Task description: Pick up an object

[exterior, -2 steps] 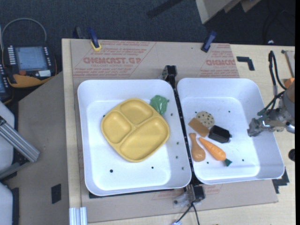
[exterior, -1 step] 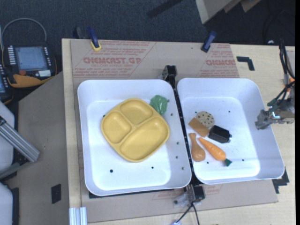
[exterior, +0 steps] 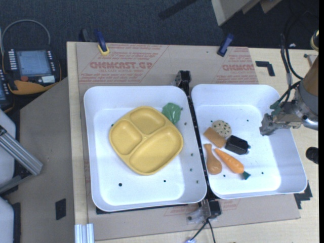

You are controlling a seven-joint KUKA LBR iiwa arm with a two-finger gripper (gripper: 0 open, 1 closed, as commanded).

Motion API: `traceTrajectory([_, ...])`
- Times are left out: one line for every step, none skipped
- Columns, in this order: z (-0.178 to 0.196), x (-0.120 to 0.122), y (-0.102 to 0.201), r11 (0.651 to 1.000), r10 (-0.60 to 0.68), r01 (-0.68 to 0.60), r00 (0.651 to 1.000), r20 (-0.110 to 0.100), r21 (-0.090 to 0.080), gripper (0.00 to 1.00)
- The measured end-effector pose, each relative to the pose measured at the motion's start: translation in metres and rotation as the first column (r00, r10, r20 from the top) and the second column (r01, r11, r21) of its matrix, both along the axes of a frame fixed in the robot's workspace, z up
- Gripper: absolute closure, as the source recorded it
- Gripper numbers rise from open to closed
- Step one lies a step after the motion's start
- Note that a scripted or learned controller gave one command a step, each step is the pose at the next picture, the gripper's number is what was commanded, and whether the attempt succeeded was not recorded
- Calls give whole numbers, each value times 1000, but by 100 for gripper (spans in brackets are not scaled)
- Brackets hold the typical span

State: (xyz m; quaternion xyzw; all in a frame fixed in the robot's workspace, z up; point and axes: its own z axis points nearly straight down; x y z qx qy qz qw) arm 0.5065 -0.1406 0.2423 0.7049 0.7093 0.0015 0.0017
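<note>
In the right bin (exterior: 263,184) lie a beige cookie (exterior: 221,128), an orange wedge (exterior: 214,137), a black block (exterior: 236,146), an orange carrot (exterior: 231,161) and a tan drumstick (exterior: 212,160), clustered at the bin's left side. My gripper (exterior: 269,125) hangs over the right part of this bin, apart from that cluster, to the right of the black block. Nothing shows between its fingers. A yellow divided plate (exterior: 146,146) lies in the left bin (exterior: 101,186), and a green leafy piece (exterior: 172,112) touches the plate's upper right rim.
The two bins sit side by side on a cardboard-covered bench, with a black clip (exterior: 183,78) at the top of their joint. Blue clamps (exterior: 225,44) hold the board's far edge. A handheld controller (exterior: 31,67) rests far left.
</note>
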Motion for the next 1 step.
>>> traceTrajectory([-4, 6, 60, 1000, -4, 4, 1000, -6, 2, 100])
